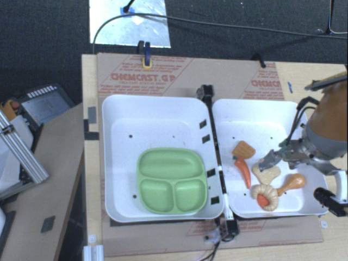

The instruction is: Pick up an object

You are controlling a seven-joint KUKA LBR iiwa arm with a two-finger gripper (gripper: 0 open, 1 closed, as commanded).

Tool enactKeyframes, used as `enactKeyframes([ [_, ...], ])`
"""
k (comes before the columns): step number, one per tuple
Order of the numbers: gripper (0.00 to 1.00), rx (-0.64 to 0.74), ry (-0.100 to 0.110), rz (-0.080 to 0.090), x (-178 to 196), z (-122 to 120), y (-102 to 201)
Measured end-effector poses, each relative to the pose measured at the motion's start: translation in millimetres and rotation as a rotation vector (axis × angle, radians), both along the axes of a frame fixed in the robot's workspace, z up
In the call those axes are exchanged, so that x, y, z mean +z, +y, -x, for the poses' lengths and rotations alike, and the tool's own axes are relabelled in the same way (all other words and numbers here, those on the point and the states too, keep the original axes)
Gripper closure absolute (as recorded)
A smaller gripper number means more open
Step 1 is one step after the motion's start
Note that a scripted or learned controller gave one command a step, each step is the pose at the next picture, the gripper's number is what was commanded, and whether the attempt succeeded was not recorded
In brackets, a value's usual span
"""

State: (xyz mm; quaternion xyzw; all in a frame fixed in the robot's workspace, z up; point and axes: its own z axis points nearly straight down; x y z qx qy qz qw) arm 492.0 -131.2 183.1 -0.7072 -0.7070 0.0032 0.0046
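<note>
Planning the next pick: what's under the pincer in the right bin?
The pincer sits over a pale, flat toy; its covered part can't be judged. An orange carrot lies beside it.

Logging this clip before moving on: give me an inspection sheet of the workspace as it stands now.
Surface: bench bearing two white bins side by side.
Job's things: right bin holds an orange carrot, tan wedge, pale cookie piece, shrimp and drumstick.
Clutter: green divided tray in left bin.
Grippers: gripper low over the cookie piece; grasp unclear.
Cables: black cable across top.
Surroundings: foil sheet, side table.
</note>
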Motion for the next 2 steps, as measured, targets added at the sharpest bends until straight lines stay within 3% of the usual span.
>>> enactKeyframes([
  [1,0.0,0.003,-0.012,0.002,5.4,-3.0,0.1],
  [2,0.0,0.001,-0.008,0.001,-36.7,-0.2,0.2],
])
